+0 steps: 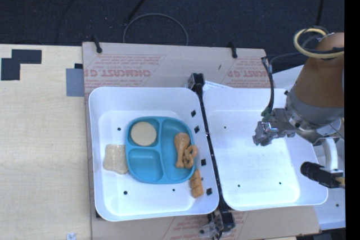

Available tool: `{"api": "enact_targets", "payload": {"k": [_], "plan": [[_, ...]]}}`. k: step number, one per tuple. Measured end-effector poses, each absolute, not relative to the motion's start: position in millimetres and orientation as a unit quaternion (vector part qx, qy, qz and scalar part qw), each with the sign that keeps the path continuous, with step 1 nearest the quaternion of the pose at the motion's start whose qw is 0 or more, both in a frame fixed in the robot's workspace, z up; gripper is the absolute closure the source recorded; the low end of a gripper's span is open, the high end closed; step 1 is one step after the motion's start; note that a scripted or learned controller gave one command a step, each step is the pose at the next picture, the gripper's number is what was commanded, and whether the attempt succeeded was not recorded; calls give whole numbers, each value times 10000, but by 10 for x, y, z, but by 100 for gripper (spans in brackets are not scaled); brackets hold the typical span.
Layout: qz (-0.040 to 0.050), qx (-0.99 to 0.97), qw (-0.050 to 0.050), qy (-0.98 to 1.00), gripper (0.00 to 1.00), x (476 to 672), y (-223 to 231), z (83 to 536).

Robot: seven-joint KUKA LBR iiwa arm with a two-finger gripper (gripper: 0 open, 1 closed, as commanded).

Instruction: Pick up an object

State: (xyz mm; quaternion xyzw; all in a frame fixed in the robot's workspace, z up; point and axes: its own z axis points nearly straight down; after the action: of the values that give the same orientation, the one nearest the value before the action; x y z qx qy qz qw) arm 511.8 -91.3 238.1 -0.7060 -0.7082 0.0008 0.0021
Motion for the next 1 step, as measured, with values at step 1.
{"api": "enact_targets", "payload": {"k": [1], "plan": [[8,-7061,16,-7081,100,5240,-496,2381]]}}
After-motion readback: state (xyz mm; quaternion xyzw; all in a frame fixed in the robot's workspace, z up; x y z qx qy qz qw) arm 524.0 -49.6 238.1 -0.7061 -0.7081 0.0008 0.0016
